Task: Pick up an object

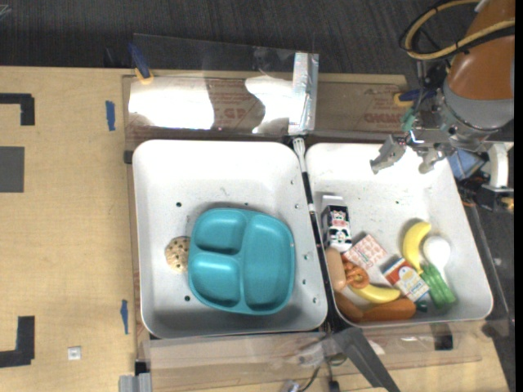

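Note:
My gripper (406,158) hangs over the far end of the right bin (376,186), fingers spread open with nothing between them. A pile of toy food lies at the near end of that bin: a milk carton (337,225), a red and white packet (368,252), a yellow banana (414,241), a second banana (377,293), a hot dog (372,309), a small juice box (406,280), a green piece (438,287) and a white egg (436,251). All of it sits well below the gripper in the camera view, apart from it.
The left bin (163,178) holds a teal divided plate (242,259) and a cookie (176,253) beside it. A shiny clear panel (221,96) stands behind the bins. Yellow cables (433,23) loop above the arm at top right.

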`<state>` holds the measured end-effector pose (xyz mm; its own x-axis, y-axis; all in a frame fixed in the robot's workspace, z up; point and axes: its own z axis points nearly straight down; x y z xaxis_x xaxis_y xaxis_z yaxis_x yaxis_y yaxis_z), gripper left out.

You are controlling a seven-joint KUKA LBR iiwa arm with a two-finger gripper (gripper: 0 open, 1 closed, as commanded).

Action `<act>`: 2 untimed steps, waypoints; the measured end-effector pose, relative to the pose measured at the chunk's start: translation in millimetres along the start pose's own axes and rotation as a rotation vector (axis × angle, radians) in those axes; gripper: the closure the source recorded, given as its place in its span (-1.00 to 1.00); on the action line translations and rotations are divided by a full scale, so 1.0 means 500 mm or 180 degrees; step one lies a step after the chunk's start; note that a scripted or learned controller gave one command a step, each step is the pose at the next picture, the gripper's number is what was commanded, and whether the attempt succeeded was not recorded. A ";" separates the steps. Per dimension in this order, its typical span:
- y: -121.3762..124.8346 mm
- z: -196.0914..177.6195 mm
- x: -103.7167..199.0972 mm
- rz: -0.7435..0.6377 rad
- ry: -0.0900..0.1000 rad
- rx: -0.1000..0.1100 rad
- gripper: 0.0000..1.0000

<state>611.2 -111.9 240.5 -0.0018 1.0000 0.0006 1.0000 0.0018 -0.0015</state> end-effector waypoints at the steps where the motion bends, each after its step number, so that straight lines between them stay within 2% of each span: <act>1: -0.126 0.232 -0.093 -0.0124 -0.0003 0.0015 -1.00; 2: -0.170 0.283 -0.141 -0.0533 -0.0052 -0.0113 -1.00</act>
<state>525.9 -182.6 99.0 -0.1683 0.9856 -0.0183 0.9851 0.1688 0.0325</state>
